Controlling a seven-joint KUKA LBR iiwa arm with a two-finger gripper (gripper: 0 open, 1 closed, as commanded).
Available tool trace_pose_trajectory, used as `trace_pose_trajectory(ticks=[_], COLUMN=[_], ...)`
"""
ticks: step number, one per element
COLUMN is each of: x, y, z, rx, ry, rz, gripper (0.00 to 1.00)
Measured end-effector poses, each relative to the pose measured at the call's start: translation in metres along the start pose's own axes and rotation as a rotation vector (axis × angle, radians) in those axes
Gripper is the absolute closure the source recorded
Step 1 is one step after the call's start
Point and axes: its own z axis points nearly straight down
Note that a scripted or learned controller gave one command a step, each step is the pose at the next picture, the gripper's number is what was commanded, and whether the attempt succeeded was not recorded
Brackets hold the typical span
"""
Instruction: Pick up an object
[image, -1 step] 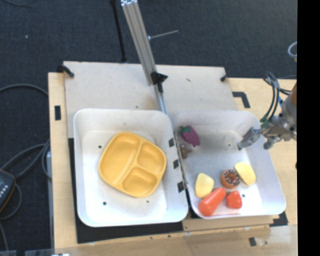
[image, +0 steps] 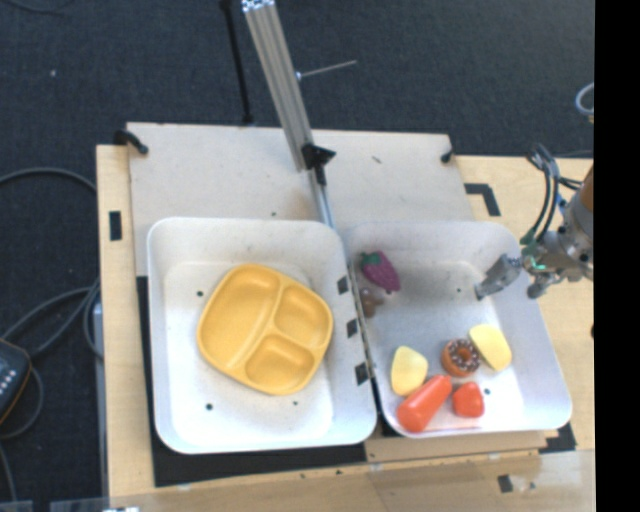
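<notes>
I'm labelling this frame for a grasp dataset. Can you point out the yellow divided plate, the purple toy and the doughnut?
yellow divided plate (image: 265, 328): camera view, on the ridge where its compartments meet.
purple toy (image: 379, 270): camera view, middle of its body.
doughnut (image: 461, 356): camera view, on its sprinkled ring.

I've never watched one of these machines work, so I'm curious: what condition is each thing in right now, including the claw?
claw: over the right bin's upper right, fingers spread, nothing between them.
yellow tray: lying flat in the left bin, compartments bare.
purple toy: resting by the right bin's left wall.
doughnut: lying flat among the other pieces.
orange carrot piece: lying on its side near the front rim.
</notes>
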Motion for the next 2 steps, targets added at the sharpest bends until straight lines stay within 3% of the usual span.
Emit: trace_pose_trajectory(ticks=[2], x=[-0.005], y=[0.0], z=[0.106], rx=[0.005], ry=[0.0], rz=[0.003], gripper=[0.0])
